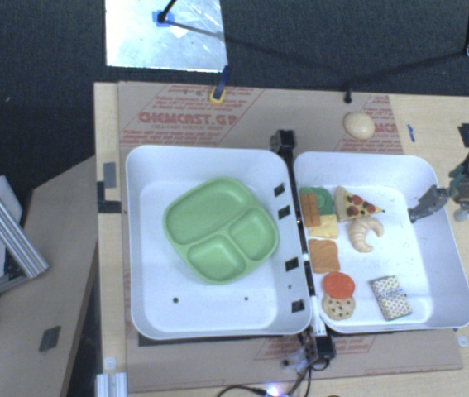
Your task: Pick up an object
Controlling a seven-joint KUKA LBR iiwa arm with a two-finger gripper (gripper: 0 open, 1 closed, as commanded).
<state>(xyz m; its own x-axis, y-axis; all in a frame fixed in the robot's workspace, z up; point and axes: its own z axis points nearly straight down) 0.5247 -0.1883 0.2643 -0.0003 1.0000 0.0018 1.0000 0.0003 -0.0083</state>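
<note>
1. I see the gripper (427, 205) at the right edge of the right bin (445, 259), low over its right wall; one grey finger pokes left into the bin. Whether the claw is spread or pressed together I cannot tell, too small and partly cut off. Nothing visible in it.
2. Right bin holds the toy food, all in its left half, well apart from the gripper.
3. Pizza slice (356, 203) near the top, tip pointing right. Just below it the croissant (366, 233), curved, lying flat.
4. Left of the pizza: a green leafy piece (318, 197) with an orange strip (308, 208) at its left, both against the bin's left wall. Yellow cheese square (324, 226) just under them.
5. Further down: a brown toast slice (324, 255), then a red tomato slice (339, 285), then a chocolate-chip cookie (337, 306) touching the tomato's lower edge.
6. A patterned packet (390, 297) sits to the right of the cookie, tilted, near the bin's front.
7. Left bin (147, 222) has a green divided plate (220, 230), three compartments, lying flat, roughly centred.
8. Outside the bins, a beige egg-like ball (359, 125) rests on the cardboard sheet (184, 114) behind the right bin.
</note>
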